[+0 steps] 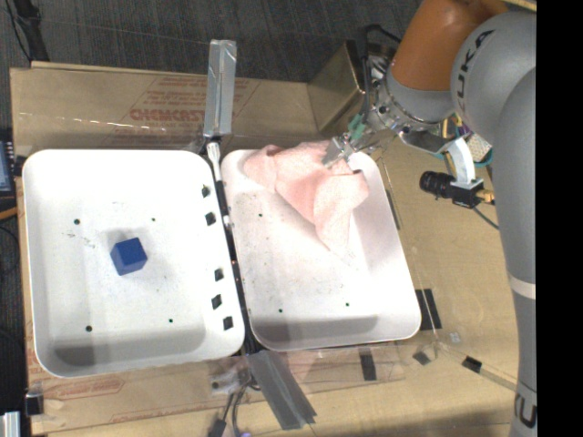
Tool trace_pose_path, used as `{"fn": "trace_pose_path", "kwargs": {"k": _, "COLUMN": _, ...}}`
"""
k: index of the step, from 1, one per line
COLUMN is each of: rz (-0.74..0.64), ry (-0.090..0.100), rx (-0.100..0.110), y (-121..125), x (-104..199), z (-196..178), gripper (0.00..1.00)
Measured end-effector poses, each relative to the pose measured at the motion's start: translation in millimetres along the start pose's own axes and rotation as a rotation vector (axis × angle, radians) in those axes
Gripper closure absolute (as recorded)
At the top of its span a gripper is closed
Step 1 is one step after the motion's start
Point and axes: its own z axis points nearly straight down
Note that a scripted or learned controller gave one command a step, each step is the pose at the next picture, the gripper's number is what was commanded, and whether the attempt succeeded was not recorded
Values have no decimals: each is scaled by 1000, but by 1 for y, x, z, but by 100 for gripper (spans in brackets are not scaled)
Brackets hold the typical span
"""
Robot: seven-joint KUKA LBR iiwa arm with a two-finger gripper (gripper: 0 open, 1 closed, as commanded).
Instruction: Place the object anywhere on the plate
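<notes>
A pale pink cloth [314, 189] lies bunched in the back half of the right bin [301, 308]. One end of it trails towards the bin's middle. My gripper [340, 150] is at the cloth's upper right corner, by the bin's far rim. Its fingers are shut on a fold of the cloth, which rises in a peak to the fingertips. A small blue cube [128, 254] sits on the floor of the left bin [73, 335], far from the gripper.
The two bins meet along a ridge with black clips [221, 271]. A grey metal bar [219, 89] stands behind them on brown cardboard. A black cable fitting [448, 188] hangs off the arm to the right of the right bin.
</notes>
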Motion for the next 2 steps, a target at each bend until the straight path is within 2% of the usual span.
{"fn": "trace_pose_path", "kwargs": {"k": 1, "rz": -8, "ry": 0, "rx": 1, "y": 2, "x": 3, "z": 20, "gripper": 100}}
{"fn": "trace_pose_path", "kwargs": {"k": 2, "rz": -414, "ry": 0, "rx": 2, "y": 10, "x": 61, "z": 26, "gripper": 100}}
